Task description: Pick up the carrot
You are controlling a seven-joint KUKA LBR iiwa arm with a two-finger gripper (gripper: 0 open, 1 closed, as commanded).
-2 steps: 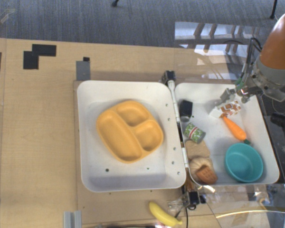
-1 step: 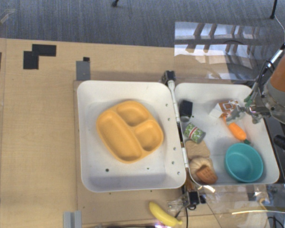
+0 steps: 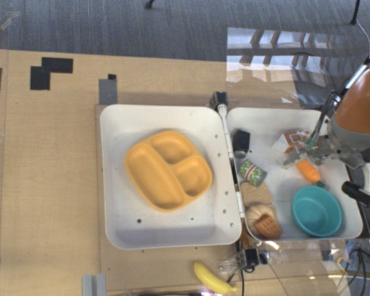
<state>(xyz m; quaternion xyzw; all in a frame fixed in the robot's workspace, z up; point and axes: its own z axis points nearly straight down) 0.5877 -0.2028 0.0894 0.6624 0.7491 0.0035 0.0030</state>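
Observation:
The carrot (image 3: 309, 171) is a short orange piece lying in the right bin (image 3: 277, 119), just above the teal bowl (image 3: 317, 211). My gripper (image 3: 309, 155) hangs directly over the carrot's upper end, reaching in from the right under the arm's orange band (image 3: 361, 106). Its grey fingers (image 3: 293, 158) stand spread to either side, open, and the carrot rests on the bin floor below them, not gripped. The gripper body hides the carrot's top tip.
The right bin also holds a white-and-orange packet (image 3: 290, 140), a black block (image 3: 241, 140), a green can (image 3: 252, 172) and brown bread-like pieces (image 3: 262, 217). A yellow divided plate (image 3: 167, 169) lies in the left bin (image 3: 117, 184). A banana (image 3: 213, 279) lies on the bench in front.

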